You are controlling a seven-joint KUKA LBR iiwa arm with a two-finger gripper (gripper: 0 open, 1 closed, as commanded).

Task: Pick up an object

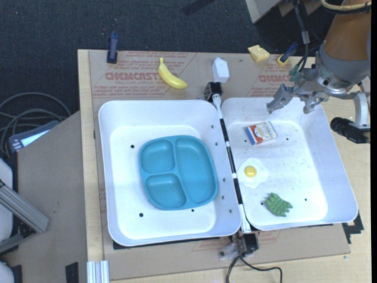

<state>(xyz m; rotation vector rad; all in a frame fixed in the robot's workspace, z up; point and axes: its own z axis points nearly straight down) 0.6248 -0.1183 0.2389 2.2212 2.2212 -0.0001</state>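
Camera view: gripper [293, 103] spread wide, holding nothing.

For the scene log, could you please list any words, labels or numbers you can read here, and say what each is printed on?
"CHEMCAST", red print on the brown board behind the left bin.
A second red print on the same board behind the right bin, by the tool: partly covered, not readable.
Small red, white and blue packet in the right bin: print too small to read.
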